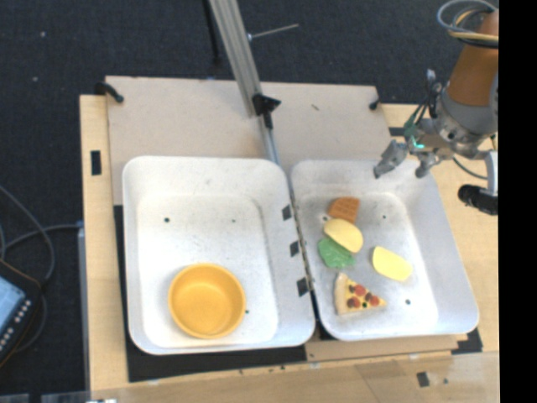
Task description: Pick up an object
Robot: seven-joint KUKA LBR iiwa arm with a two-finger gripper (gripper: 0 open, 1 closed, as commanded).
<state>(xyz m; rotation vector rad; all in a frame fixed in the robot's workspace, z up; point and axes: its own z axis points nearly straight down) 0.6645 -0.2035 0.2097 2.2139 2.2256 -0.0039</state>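
The right bin [436,217] holds several toy foods: a brown piece [344,207], a pale yellow piece [343,233] lying partly on a green piece [336,254], a yellow oval [391,264] and a pizza slice [358,295]. My gripper [406,160] hangs over the bin's far right corner, above and right of the food, with its two fingers [387,159] spread apart and nothing between them. It is open.
A yellow bowl [206,300] sits in the left bin [151,191] near its front. A slanted metal pole [242,53] rises behind the bins. The tan bench [185,116] lies beyond them, with cables at the right edge.
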